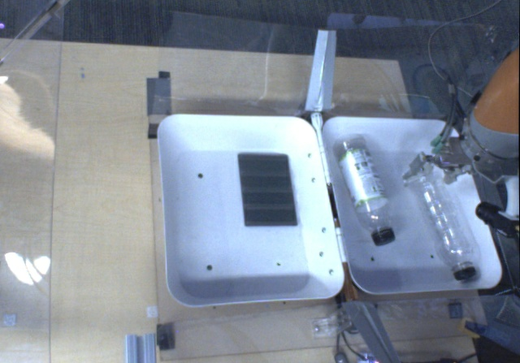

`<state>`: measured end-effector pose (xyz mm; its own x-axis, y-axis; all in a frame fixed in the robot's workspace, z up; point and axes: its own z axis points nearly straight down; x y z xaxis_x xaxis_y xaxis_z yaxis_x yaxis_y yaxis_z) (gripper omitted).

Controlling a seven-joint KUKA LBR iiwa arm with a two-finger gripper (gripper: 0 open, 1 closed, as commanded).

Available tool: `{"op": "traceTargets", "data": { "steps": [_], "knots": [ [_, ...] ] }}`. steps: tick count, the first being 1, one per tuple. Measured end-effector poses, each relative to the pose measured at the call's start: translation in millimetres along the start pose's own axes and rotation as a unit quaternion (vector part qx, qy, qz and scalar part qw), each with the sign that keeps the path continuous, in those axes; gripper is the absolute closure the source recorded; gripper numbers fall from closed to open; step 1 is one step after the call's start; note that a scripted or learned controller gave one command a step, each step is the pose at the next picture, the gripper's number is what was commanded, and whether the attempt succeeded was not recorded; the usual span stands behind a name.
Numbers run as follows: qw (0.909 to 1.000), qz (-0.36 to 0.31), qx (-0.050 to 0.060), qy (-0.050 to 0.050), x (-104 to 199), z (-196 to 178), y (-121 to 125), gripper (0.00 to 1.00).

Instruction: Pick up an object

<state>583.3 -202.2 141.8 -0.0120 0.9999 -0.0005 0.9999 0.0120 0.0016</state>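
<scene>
Pale wooden surface [97, 215], two white bins. In right bin [398, 268]: end effector [439, 162] over clear bottle's [445, 219] upper end, grip state unreadable; long axis running down-right, labelled bottle [361, 183] leftward.

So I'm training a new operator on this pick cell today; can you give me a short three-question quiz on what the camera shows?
1. True or false: the dark ribbed rectangular pad lies in the left white bin.
2. How many clear plastic bottles lie in the right white bin?
3. Which is nearer the gripper: (a) green-labelled clear bottle, (b) unlabelled clear bottle?

Key: 1 true; 2 two; 3 b.
</scene>
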Motion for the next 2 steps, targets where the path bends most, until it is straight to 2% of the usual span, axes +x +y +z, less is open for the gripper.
{"op": "traceTargets", "data": {
  "steps": [1,2],
  "knots": [
    [0.9999,-0.014,-0.008,-0.002,-3.7,49.5,-20.9,0.00],
    [0.9988,-0.049,-0.007,-0.002,-3.2,50.8,32.2,0.00]
  ]
}}
